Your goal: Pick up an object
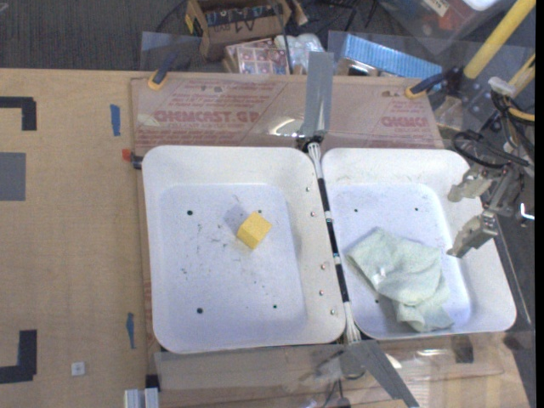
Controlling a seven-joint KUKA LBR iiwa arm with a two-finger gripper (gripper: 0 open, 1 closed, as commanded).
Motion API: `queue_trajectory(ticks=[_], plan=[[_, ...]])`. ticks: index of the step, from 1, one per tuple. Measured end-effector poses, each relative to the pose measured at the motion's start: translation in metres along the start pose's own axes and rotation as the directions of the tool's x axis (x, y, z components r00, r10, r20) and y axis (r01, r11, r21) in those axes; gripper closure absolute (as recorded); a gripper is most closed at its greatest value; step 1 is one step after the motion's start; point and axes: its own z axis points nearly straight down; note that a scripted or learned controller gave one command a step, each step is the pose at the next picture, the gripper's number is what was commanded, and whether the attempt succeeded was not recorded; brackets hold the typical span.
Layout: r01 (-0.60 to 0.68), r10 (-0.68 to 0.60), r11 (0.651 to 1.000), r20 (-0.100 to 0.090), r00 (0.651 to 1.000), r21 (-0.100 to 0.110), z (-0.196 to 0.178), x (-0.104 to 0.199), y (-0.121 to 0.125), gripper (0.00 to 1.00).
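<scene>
The claw (470, 213), fingers spread and empty, hangs at the right bin's (501, 308) edge beside a crumpled pale-green cloth (404, 274); a yellow block (253, 230) sits in the left bin (170, 313)

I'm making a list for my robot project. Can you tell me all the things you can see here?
Bins: 2, white, side by side on the bench; left bin, right bin.
Block: 1, yellow, near the middle of the left bin.
Cloth: 1, pale green, crumpled in the right bin, toward its near side.
Sheet: 1, clear with red lettering, lying behind the bins.
Clamps: 2, orange-handled, at the back corners of the sheet; one, the other.
Tape: a few blue strips on the bench left of the bins.
Clutter: boxes and wires behind the bench.
Gripper: 1, grey, fingers open, over the right bin's right edge, holding nothing.
</scene>
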Motion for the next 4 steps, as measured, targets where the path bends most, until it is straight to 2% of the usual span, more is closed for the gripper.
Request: queue_trajectory(ticks=[1, 2, 3, 4], plan=[[-0.001, 0.001, 1.0, 0.009, 1.0, -0.002, -0.012, -0.002, 0.0, 1.0], [0.188, -0.188, 0.982, 0.006, 0.982, 0.0, -0.054, 0.006, 0.019, 1.0], [-0.159, 0.159, 0.987, 0.004, 0.987, -0.001, -0.052, -0.003, 0.044, 1.0], [-0.196, 0.196, 0.981, -0.004, 0.981, 0.001, 0.098, 0.025, 0.117, 1.0]])
